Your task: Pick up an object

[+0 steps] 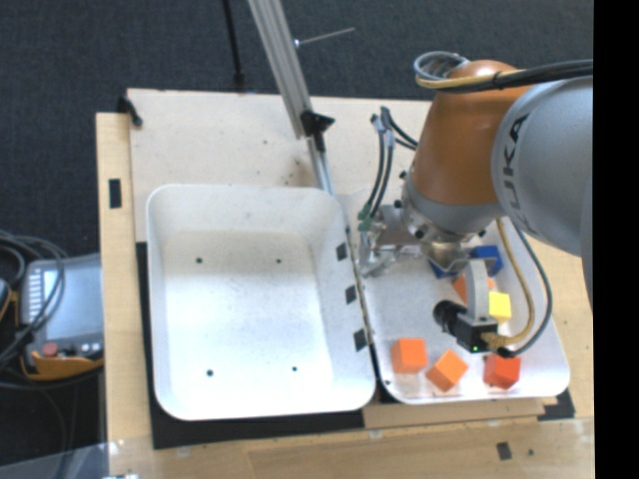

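Grey-and-orange arm (469,158) is reaching in from the right and covering the upper part of the right bin (399,302). Gripper (374,250) is hanging low at that bin's left edge, just beside the wall shared with the left bin (250,297). Cannot tell if the gripper is open or closed, too cluttered there, and nothing is showing as held. The pickable objects are all sitting in the right bin. An orange cube (408,354) is lying near the front left, and an orange block (448,369) is sitting tilted just beside it. A red-orange block (502,370) is lying near the front right corner. A yellow block (499,305) is sitting further back, and a blue block (487,258) is peeking out half hidden under the arm. All are lying apart from the gripper. Both bins are resting on the wooden bench (200,138).
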Robot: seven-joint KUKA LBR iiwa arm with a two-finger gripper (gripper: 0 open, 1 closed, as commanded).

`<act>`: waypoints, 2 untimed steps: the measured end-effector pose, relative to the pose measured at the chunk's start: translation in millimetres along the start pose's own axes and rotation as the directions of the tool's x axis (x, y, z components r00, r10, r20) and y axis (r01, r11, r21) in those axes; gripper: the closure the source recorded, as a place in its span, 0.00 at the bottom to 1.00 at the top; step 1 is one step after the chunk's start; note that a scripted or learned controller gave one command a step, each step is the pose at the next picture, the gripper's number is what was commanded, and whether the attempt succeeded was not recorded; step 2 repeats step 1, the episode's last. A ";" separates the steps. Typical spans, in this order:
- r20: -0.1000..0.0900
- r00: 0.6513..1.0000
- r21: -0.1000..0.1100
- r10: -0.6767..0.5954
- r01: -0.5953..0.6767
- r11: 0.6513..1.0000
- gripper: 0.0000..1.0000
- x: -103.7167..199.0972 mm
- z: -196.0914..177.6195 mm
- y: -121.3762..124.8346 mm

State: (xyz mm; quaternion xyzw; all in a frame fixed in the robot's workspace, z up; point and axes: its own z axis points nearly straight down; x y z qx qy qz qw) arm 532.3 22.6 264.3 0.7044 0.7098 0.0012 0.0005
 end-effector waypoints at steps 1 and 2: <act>0.001 1.000 0.003 0.002 -0.002 1.000 1.00 43.9 11.4 -5.3; 0.001 1.000 0.003 0.002 -0.002 1.000 1.00 43.9 11.4 -5.3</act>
